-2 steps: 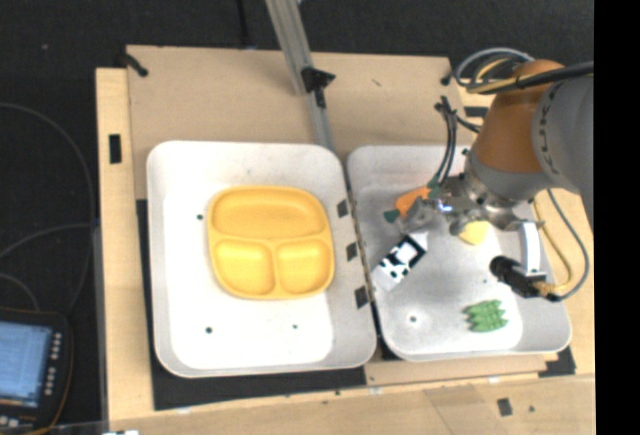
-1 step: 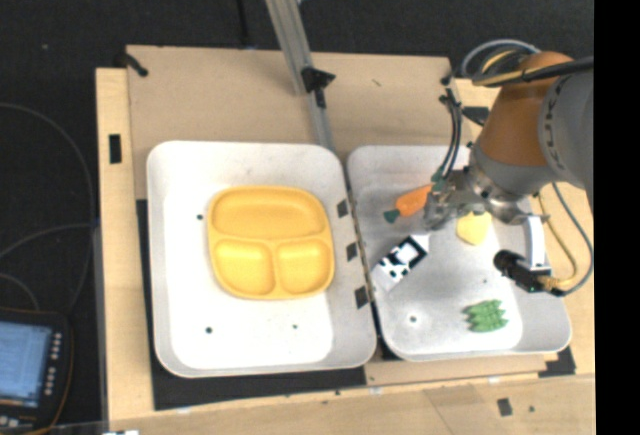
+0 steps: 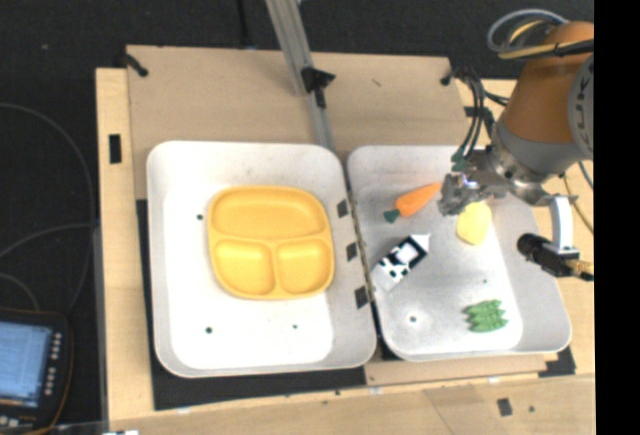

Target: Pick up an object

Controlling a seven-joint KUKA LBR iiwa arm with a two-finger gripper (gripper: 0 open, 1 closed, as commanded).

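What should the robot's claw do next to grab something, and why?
Probably drop straight down a little. The gripper hangs in the right bin between the toy carrot and the yellow lemon-like piece, and nothing shows between its fingers. The carrot's thick end lies right beside it, so that looks like the nearest thing to close on.

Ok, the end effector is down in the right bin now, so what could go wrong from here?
1. The end effector sits between the carrot and the yellow piece, which lie close together; closing could catch both or nudge one aside.
2. The carrot is slim and lies at a slant, so it may slip out.
3. The black and white toy lies near the bin's left wall, awkward to reach later.
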